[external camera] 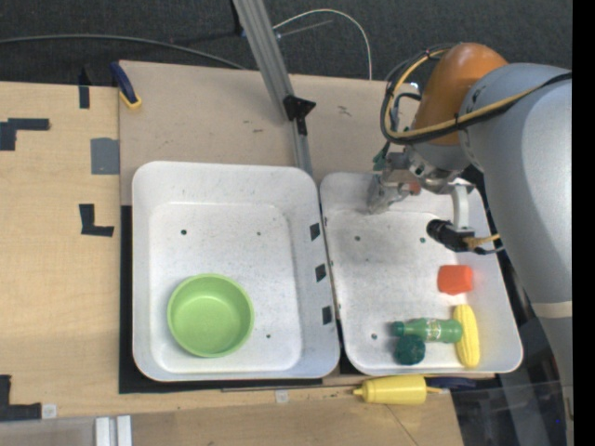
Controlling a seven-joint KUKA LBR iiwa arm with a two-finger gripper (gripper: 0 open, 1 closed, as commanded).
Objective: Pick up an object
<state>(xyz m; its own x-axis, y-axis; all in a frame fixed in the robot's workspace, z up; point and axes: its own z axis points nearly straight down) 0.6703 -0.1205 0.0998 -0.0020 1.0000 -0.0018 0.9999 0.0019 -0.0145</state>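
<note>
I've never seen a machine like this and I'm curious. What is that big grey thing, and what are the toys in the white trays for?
That grey thing is a robot arm with an orange band. The camera looks down from above the bench. Its gripper, a little claw, hangs over the far end of the right tray; nothing shows between its fingers. In that tray lie an orange block, a yellow corn toy and a green bottle. The left tray holds a green bowl. A yellow bottle lies on the bench. The robot practises picking things up.
</note>
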